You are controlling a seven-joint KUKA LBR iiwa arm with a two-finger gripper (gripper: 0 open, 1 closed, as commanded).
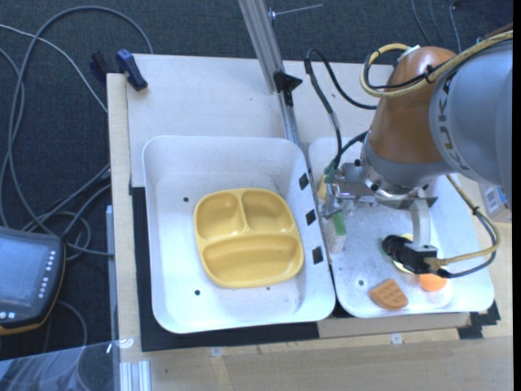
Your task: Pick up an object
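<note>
We see two shallow white bins side by side on the tabletop (212,96). In the left bin (163,218) a yellow divided plate (248,239) lies flat near the middle. Our grey and orange arm (415,112) hangs over the right bin (358,287), its claw (334,212) low by that bin's left wall. Near the front edge lie a brown waffle-like piece (388,294) and, just beside it, a small orange ball (431,283).

My arm (480,112): a big rounded grey shell, smooth, with dark lettering partly readable along its edge. Above my wrist sits a glossy orange band (407,108), dome-shaped. Below it comes a grey ring, then a silvery flange. My pincer (334,214): small, metallic, with a green patch. A thin black cable (326,96) curves toward my wrist.
</note>
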